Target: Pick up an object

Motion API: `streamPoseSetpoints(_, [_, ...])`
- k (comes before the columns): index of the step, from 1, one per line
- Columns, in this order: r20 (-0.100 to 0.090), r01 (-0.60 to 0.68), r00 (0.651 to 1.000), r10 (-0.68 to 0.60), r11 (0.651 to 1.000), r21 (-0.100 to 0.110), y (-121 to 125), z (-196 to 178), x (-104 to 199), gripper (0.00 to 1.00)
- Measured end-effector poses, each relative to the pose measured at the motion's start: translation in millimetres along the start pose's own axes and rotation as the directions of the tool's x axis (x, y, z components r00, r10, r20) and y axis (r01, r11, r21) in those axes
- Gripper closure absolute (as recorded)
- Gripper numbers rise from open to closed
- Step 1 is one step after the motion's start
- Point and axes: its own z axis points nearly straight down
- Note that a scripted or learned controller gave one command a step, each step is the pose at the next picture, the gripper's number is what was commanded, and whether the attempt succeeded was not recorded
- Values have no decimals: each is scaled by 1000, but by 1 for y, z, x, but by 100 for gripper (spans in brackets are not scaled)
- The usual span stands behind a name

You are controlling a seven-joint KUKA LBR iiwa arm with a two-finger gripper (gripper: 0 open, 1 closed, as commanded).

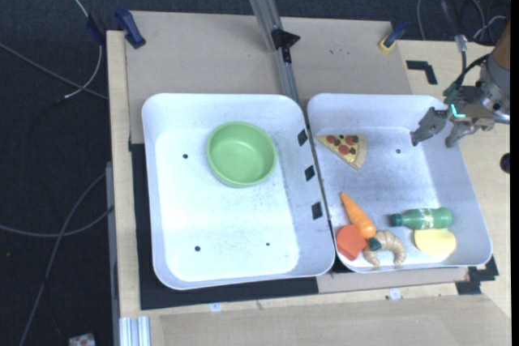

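Bench (203, 53) with two white bins; hand (439, 131) over right bin (454, 174) far edge, fingers spread apart, holding nothing.

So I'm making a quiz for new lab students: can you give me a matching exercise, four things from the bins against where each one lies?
Things:
1. green bowl
2. pizza slice
3. green bottle
4. carrot

Places:
A. right bin, far part, near the divider
B. right bin, just above the yellow piece
C. left bin
D. right bin, above the red piece

Pairs: 1-C, 2-A, 3-B, 4-D
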Motion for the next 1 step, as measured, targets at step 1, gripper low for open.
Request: streamPoseSetpoints(1, [1, 1, 1000, -1, 1000, -6, 1, -3, 0, 0])
